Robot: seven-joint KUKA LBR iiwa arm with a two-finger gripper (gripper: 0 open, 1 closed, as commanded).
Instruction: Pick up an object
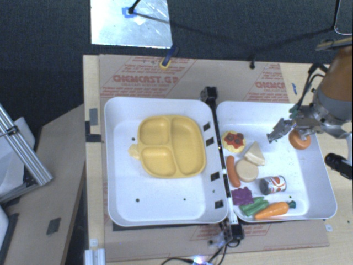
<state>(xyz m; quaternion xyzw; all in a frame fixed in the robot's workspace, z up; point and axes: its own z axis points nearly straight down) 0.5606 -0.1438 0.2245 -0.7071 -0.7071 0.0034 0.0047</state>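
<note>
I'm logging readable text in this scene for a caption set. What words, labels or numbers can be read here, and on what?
"CHEMCAST GP", in red print repeated on the brown protective sheet under the two bins; the other repeats are partly hidden or upside down.
Label on the small can in the right bin: too small and blurred to read.
</note>
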